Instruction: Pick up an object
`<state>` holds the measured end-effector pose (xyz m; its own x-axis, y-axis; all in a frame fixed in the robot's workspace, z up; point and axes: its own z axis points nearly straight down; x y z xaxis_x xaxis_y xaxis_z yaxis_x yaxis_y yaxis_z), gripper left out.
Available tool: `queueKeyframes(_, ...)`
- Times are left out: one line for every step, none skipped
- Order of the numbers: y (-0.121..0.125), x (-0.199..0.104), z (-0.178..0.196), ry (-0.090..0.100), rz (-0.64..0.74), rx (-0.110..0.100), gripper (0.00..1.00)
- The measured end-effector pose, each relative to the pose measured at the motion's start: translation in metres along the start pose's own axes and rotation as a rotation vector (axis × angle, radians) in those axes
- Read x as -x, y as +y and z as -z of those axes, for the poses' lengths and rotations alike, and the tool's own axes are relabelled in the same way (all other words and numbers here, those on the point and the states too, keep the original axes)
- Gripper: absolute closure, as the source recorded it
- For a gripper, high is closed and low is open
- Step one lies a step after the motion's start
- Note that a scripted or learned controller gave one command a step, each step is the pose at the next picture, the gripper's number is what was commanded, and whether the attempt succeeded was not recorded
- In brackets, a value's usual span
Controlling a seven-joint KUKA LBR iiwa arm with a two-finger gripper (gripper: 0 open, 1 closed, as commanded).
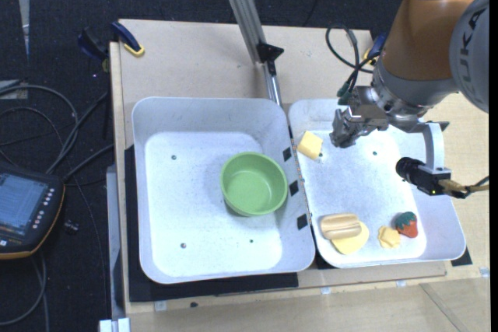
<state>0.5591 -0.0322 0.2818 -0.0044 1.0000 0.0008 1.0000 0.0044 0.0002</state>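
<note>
On the left, the left bin (156,167) holds a green bowl (254,183) sitting upright near its right wall, well away from the arm and, by the look of it, not the present target. The bins stand side by side on the tabletop (187,62), so things can be reached from above.

Across the divide, the right bin (443,245) carries the small pieces. A pale yellow block (310,145) lies close to the bin's left wall, toward the far corner. The gripper (342,134) hangs just beside that block, to its right, pointed down into the bin; I judge the block the likeliest thing to be picked. Whether the jaws are spread or closed cannot be told, and nothing is visibly between them.

Along the near edge lie a tan bun-like piece (342,231), a small yellow piece (389,237) and a red strawberry-like toy (406,225), well apart from the gripper.
</note>
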Motion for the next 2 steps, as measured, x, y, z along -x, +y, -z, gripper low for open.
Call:
queueKeyframes(-0.016, -0.046, -0.007, 0.0, 0.0, -0.001, 1.0)
queueKeyframes(-0.013, -0.1, -0.024, 0.0, 0.0, -0.002, 1.0)
